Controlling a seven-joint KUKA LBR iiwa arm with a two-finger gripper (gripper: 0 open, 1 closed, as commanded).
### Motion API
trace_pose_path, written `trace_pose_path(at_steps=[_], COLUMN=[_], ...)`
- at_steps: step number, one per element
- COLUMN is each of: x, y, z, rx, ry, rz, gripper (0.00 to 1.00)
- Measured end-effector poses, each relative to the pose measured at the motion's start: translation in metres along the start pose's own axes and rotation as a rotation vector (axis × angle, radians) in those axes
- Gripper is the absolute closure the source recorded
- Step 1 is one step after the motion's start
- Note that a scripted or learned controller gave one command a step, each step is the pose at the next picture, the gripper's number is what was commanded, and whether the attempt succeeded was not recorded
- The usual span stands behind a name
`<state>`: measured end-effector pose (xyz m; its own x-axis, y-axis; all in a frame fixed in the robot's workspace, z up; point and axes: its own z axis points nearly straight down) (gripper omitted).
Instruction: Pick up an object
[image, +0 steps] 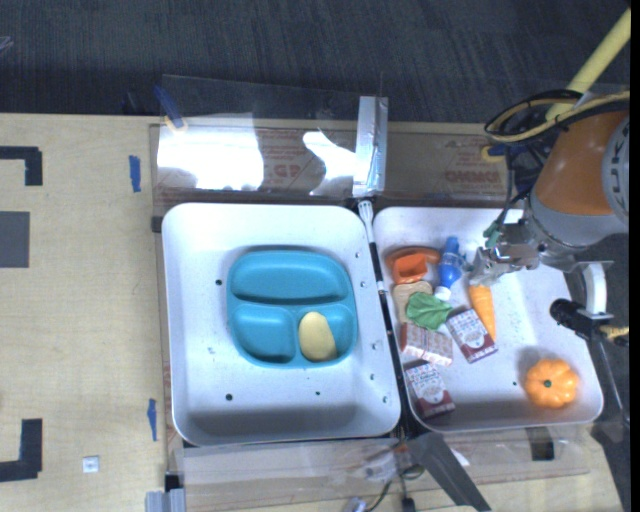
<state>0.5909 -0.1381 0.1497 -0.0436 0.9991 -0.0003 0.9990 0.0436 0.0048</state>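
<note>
Just below fingers (487, 262): carrot (483, 308).

Right bin (560, 395), and it's crowded along the left side. An orange carrot (483, 310) lies lengthwise near the middle, just beside a blue bottle (448, 268). Up top, an orange-red piece (411, 265), possibly a pepper. A green leafy item (428, 310) lies over a slice of bread (410, 295). Below it, three small snack packets: one (471, 334) tilted by the carrot, one (427, 345) next to it, one (430, 388) lower down. Well apart, a small pumpkin (552, 383) sits upright in the near right corner.
</note>
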Motion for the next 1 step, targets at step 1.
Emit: trace_pose_path(at_steps=[1], x=[-0.0008], y=[-0.0010], z=[0.0012], rx=[0.003], ry=[0.000], rz=[0.001], gripper=[0.00])
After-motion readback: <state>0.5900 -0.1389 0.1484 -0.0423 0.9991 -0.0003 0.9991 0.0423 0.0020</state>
